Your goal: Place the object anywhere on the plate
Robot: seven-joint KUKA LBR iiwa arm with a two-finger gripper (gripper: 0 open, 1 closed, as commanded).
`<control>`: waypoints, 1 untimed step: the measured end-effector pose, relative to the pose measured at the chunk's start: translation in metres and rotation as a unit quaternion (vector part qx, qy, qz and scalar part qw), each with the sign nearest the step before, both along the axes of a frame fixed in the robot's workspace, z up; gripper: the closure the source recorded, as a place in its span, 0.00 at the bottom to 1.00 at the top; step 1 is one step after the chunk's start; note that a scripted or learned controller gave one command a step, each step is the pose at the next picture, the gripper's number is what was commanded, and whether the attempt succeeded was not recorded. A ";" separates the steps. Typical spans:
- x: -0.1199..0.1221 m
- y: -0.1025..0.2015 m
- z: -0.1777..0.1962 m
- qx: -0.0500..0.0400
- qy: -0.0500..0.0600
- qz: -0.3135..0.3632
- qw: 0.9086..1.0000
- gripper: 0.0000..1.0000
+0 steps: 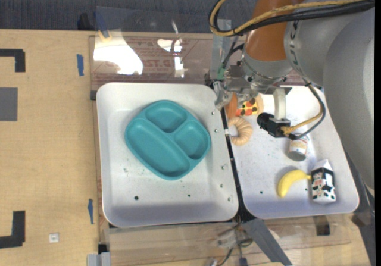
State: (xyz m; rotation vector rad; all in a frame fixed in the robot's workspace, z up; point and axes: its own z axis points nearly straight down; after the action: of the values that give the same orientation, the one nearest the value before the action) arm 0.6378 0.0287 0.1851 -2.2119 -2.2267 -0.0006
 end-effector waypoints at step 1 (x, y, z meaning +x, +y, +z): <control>-0.009 0.016 -0.021 -0.003 -0.010 -0.005 1.000 1.00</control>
State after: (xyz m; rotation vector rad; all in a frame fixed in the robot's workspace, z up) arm 0.6286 0.0442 0.1641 -2.2359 -2.2286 -0.0173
